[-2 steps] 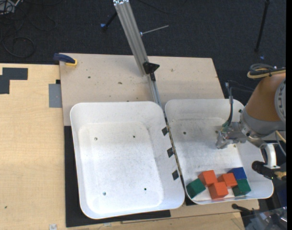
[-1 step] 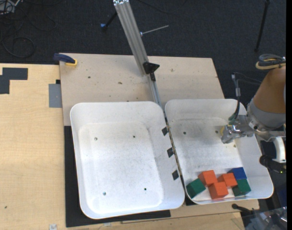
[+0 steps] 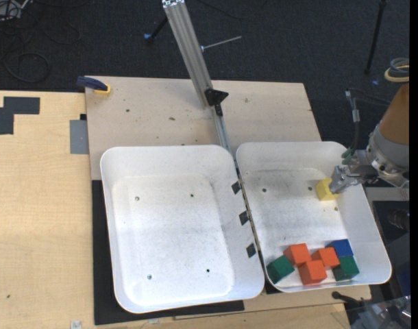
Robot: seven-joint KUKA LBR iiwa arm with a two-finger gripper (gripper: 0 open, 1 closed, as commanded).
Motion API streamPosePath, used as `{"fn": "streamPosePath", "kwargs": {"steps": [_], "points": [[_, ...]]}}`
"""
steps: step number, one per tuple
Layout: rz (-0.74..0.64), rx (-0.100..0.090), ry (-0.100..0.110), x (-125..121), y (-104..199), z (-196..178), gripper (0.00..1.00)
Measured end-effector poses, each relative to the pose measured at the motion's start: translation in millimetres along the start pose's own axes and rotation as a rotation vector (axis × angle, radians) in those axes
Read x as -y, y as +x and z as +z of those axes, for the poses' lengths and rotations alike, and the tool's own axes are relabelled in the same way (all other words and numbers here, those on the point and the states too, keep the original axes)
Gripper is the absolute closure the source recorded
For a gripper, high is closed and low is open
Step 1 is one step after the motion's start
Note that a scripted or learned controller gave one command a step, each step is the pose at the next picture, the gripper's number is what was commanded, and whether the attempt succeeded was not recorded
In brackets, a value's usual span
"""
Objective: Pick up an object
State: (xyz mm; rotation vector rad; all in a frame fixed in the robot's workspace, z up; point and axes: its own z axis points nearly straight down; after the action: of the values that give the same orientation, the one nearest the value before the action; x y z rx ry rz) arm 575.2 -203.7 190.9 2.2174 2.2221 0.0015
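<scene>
I take the right-hand shallow white plastic bin as my landmark, since all the work sits inside it. Directly to its left, edges meeting along a row of small black clips, lies the matching left-hand shallow white plastic bin, and both rest on the pale plywood bench top, from which a slanted aluminium extrusion post rises behind the landmark bin's far-left corner. The grey KUKA arm with its orange band comes in over the landmark bin's right wall, and its two-finger gripper hangs low just inside that wall, touching or very nearly touching the small yellow block, which lies on the bin floor near the far-right side. I cannot tell from this view how wide the gripper stands or whether it has the yellow block in hand. In the landmark bin's near-right corner huddles a cluster of small blocks, orange, green and blue, well apart from the gripper. My judgement is that I am at the grasp itself, with the yellow block as the target. The next move calls for a firm close squarely on the block, then a straight lift clear of the bin wall; the block sitting so near that wall could make the grip glance off.
</scene>
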Motion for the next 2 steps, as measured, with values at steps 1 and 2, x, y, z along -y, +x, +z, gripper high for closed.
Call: {"fn": "streamPosePath", "kwargs": {"steps": [1,2], "points": [[0.000,0.000,-0.002,-10,0,-58,1.00],[-0.002,-0.004,0.005,-11,51,-65,1.00]]}}
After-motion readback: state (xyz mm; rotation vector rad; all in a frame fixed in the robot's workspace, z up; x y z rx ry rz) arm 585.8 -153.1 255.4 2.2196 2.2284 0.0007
